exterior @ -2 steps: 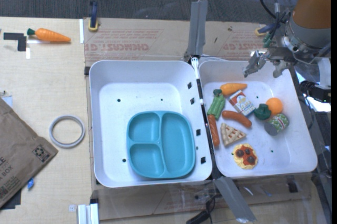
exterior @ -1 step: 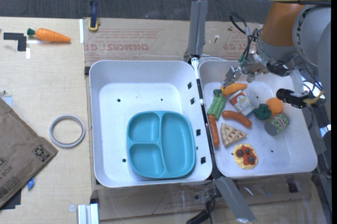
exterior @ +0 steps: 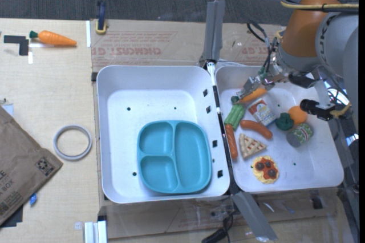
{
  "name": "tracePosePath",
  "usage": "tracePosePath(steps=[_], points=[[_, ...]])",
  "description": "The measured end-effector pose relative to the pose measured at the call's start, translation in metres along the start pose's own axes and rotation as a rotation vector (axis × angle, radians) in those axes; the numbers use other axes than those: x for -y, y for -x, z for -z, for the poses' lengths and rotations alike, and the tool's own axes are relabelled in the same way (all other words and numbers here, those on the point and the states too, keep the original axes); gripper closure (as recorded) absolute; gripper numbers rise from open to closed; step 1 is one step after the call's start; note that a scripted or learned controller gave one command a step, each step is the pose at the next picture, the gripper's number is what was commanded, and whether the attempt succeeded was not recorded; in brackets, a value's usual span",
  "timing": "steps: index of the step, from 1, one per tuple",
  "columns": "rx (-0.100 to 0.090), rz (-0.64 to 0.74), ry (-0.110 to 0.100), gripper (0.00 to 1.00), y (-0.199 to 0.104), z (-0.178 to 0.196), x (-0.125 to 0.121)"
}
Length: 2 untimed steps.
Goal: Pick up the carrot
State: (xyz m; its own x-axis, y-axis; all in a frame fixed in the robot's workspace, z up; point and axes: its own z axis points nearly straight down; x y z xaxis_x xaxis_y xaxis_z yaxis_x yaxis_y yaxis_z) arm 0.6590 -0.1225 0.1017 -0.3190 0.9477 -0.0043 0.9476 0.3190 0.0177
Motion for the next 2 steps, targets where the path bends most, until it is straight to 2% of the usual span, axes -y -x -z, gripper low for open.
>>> tracePosePath(steps=[2], points=[[0.001, -0.049, 0.002, 0.0, 0.0039, 0.0002, -0.006]])
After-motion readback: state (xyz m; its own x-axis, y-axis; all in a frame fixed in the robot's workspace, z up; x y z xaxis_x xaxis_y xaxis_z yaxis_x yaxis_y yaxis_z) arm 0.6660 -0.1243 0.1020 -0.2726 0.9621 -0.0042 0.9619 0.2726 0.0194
